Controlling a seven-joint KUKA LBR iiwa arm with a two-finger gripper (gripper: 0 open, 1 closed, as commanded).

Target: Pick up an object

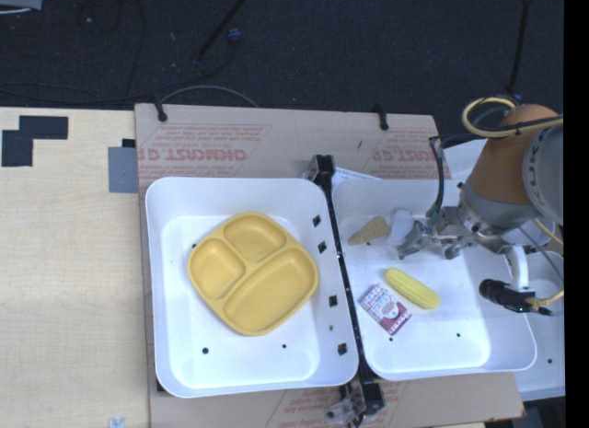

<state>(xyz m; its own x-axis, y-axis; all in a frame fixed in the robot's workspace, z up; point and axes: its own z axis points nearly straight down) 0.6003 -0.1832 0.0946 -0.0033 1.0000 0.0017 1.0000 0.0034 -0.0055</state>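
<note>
In the right bin [460, 348] lie a yellow corn cob [411, 288], a tan cone-shaped wedge [371, 230], a small red and white packet [384, 307] and a pale grey object [402, 223]. My gripper [416, 242] hangs low over the upper middle of this bin, just right of the pale object and above the corn cob. It is apart from the cob. Its metal tip is dark and small against the bin floor.
The left bin [170, 233] holds a yellow divided plate [253, 272]. A black divider [336, 260] runs between the bins. The arm's grey body and orange band [506, 168] cover the right bin's upper right corner. A black fitting [504, 294] sticks out near the right rim.
</note>
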